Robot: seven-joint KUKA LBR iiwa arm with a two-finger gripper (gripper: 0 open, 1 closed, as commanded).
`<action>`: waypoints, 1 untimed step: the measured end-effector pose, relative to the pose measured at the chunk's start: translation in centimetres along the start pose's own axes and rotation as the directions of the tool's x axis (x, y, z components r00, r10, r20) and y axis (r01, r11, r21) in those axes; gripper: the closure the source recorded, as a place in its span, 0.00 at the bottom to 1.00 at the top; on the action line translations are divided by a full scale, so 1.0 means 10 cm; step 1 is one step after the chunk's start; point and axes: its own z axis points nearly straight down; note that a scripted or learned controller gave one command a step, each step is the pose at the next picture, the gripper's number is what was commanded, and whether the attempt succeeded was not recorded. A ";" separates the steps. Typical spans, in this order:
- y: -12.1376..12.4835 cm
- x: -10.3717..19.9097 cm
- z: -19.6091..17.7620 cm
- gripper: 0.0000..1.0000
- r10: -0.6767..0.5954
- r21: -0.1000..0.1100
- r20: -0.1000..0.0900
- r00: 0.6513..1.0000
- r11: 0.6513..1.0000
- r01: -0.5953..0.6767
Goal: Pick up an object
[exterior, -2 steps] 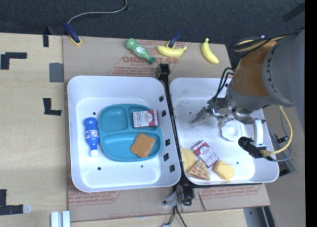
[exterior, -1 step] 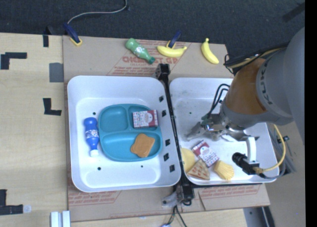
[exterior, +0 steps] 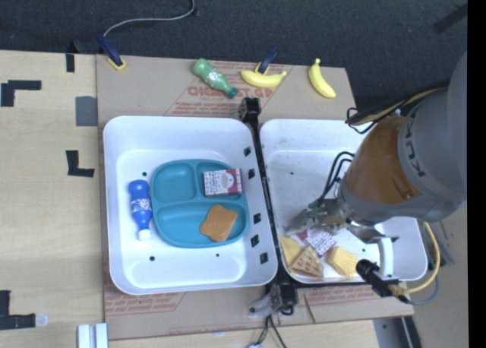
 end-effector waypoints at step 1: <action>0.88 -0.02 0.01 0.00 -0.001 0.000 0.000 1.000 1.000 0.001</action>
